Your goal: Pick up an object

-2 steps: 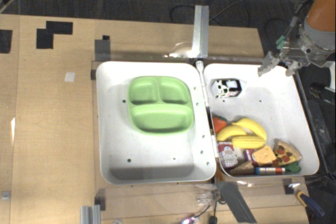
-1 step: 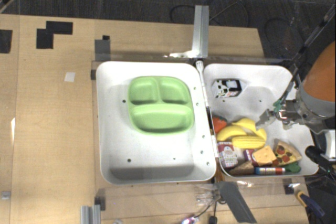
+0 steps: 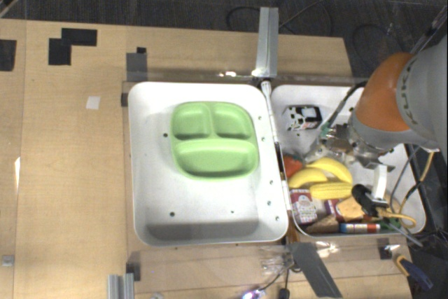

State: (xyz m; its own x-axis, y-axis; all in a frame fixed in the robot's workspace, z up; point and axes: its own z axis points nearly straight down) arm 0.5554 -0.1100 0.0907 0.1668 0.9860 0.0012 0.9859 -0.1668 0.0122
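Grey arm (image 3: 413, 94) with its orange band, the nearest thing to the lens, reaches in from the right edge of the frame and hangs over the right bin (image 3: 329, 98), its gripper (image 3: 339, 145) low above the clutter at the bin's centre; whether the tool is spread or pressed together cannot be told from this angle, and nothing can be seen held in it. Two yellow bananas (image 3: 322, 175) lie just below and left of the gripper, on the floor of the bin, beside a red fruit (image 3: 292, 166) against the bin's left wall. A printed packet (image 3: 304, 206) and marker pens (image 3: 360, 227) crowd the lower edge of the same bin, and a black-and-white item (image 3: 302, 117) sits in its upper left. At centre frame the left bin (image 3: 150, 150) carries a green divided plate (image 3: 212, 138), well apart from the arm. By this showing the pick is not yet done: the approach looks made, while the grasp and the lift remain
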